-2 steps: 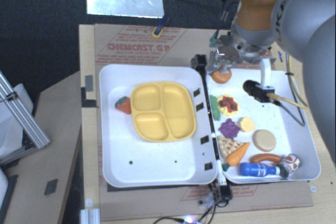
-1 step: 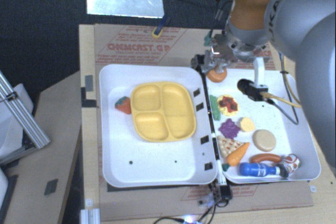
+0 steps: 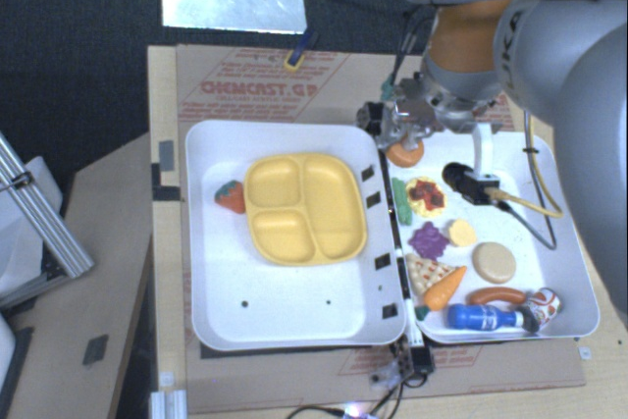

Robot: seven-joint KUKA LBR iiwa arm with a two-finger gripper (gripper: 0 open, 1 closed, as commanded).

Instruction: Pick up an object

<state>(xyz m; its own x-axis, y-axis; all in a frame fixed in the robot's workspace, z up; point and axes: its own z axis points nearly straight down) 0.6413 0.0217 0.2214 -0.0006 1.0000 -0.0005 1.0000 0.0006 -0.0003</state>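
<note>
- Brown cardboard sheeting covers the bench (image 3: 255,88), and two shallow white bins are set on it side by side against a dark backdrop.
- An orange round toy (image 3: 404,153) lies at the far left corner of the right bin (image 3: 574,294), directly beneath the gripper (image 3: 400,125); it is judged to be the object aimed at.
- Whether the jaws are open or closed cannot be told, as the gripper's body hides them from above, and no object is seen held between them.
- Near the orange toy, a green piece (image 3: 399,196) and a pizza-like toy (image 3: 427,195) are seen along the bin's left wall, with a purple grape cluster (image 3: 429,239), a carrot (image 3: 444,288) and a blue bottle (image 3: 484,317) further toward the near edge.
- For a sound grasp, the descent should be kept centred on the orange toy and clear of the bin wall, and the lift delayed until the toy is seated between the jaws.
- In the left bin (image 3: 211,309) a yellow divided tray (image 3: 302,208) is placed, with a strawberry (image 3: 231,196) just beside its left edge.
</note>
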